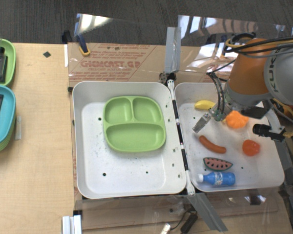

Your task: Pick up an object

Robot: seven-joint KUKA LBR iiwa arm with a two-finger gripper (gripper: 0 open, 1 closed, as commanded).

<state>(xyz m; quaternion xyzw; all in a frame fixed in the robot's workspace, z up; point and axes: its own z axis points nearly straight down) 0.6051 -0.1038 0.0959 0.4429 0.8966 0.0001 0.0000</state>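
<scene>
Your arm reaches in from the right over the right bin, grey body with the orange band sitting above the wrist, and the jaws are down low near the bin's upper left part, just below the yellow banana-shaped toy. You can see a grey finger slanting down toward the bin floor, but whether the jaws are wide or narrow you cannot tell from this angle, and nothing shows between them. Just to the right of the jaws sits the orange fruit toy, partly tucked under the wrist. Below the jaws, apart from them, the sausage lies at a slant on the white floor. Further right you have the red round toy, near the right wall. Toward the front of that bin the watermelon slice lies flat, and just in front of it the blue bottle lies on its side, white cap pointing left. Over in the left bin, the green divided plate sits in the upper middle, three compartments up. On the tabletop at far left, a teal tray and a green tray rest at the edge.
</scene>
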